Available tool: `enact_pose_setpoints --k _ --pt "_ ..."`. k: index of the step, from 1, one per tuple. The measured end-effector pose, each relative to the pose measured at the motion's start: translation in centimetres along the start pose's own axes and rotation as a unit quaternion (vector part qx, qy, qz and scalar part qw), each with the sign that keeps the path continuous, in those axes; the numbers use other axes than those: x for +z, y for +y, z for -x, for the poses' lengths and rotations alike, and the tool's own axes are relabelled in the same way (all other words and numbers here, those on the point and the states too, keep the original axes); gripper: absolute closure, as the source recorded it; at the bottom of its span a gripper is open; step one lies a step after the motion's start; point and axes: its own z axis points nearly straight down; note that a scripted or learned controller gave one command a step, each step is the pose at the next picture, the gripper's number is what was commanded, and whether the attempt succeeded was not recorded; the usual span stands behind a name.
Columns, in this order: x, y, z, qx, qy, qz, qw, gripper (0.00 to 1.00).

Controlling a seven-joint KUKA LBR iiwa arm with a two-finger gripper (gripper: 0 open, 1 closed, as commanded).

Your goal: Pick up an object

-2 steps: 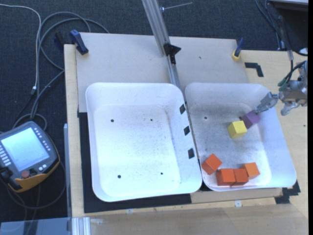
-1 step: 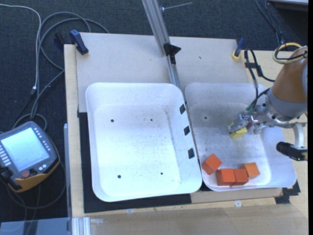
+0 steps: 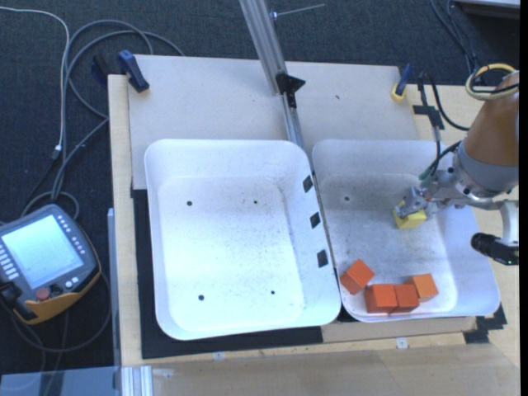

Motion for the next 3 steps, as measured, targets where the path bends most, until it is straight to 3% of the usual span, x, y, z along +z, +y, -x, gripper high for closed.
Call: enact_pose_setpoints --k 1,2,3 --pt "-2.3 7.5 2.1 -0.001 -0.002 0.004 1.0 1.0" --pt "-10.0 7.1 -3.9 -0.003 -0.001 0.004 1.0 1.0" --pt "-9.8 2.6 -6.4 0.0 0.0 -0.003 1.0 1.0"
